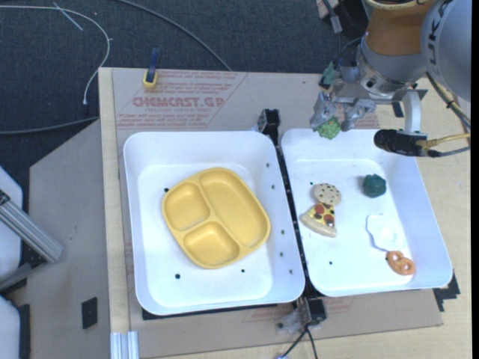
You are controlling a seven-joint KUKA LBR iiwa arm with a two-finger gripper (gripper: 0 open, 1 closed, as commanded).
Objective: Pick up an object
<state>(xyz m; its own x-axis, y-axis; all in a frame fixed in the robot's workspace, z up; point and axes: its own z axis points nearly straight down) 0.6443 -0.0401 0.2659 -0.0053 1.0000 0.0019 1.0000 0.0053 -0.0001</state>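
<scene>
dark carpet surrounds our desk (179, 96); two white bins. left bin (142, 200): yellow divided plate (215, 217). right bin (426, 223): cookie (326, 194), pizza slice (320, 220), dark green lump (374, 185), white piece (382, 232), pretzel (400, 262). claw (330, 124) at twelve o'clock of that bin's rim, fingers closed about a small green item (329, 129). we'd advise a straight, slow lift, grip firm. item is roundish; no long axis we can tell.

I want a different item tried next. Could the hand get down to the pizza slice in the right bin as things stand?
Probably yes. The pizza slice lies flat with open space above; only the cookie crowds its upper edge. The hand, though, already has a small green piece between its fingers.
</scene>
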